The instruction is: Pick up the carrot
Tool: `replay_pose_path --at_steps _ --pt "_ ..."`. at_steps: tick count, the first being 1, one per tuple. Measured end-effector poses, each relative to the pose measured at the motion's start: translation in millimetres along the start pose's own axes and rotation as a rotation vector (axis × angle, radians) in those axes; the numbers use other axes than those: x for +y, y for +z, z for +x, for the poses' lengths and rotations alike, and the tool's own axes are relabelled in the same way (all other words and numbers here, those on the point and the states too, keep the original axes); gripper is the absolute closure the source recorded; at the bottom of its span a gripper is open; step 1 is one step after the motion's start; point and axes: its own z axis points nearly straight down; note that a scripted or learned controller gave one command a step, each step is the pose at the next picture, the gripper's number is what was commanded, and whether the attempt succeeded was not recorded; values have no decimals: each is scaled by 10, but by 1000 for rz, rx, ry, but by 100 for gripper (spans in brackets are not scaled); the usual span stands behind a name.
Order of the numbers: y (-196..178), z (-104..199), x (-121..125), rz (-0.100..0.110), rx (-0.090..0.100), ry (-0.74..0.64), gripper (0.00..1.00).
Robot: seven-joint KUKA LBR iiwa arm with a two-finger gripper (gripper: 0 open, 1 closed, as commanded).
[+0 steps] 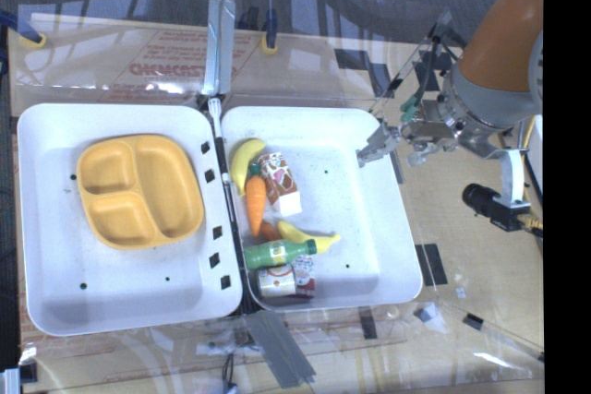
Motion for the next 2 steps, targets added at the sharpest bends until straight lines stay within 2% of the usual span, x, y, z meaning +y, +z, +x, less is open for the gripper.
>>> replay_pose_path --at_steps 1,2 --pt "986 758 103 5 2 159 0" --pt "1179 1545 97 4 1 110 0"
